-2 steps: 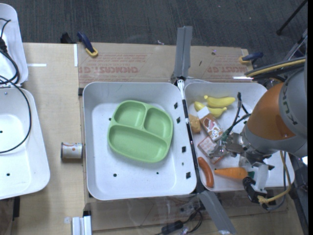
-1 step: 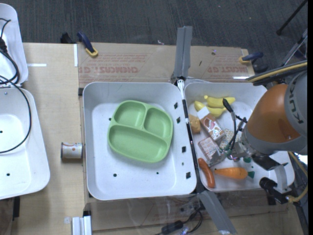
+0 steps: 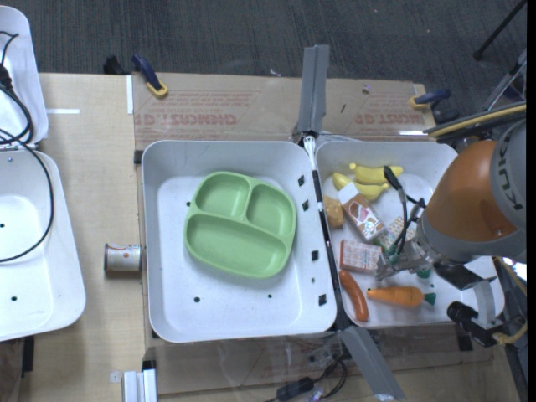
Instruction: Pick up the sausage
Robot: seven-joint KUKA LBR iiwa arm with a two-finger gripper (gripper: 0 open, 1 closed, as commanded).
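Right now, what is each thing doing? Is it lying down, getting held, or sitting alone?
sausage: lying flat in the right bin, near its front left corner, not held.
carrot: lying flat beside the sausage.
bananas: lying at the back of the right bin.
green plate: right side up in the left bin, nothing on it.
end effector: low over the right bin, above the carrot.

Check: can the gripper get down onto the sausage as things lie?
Probably yes. The sausage lies uncovered by the right bin's near-left wall, the gripper just beside it; the close wall and carrot may crowd the grasp.
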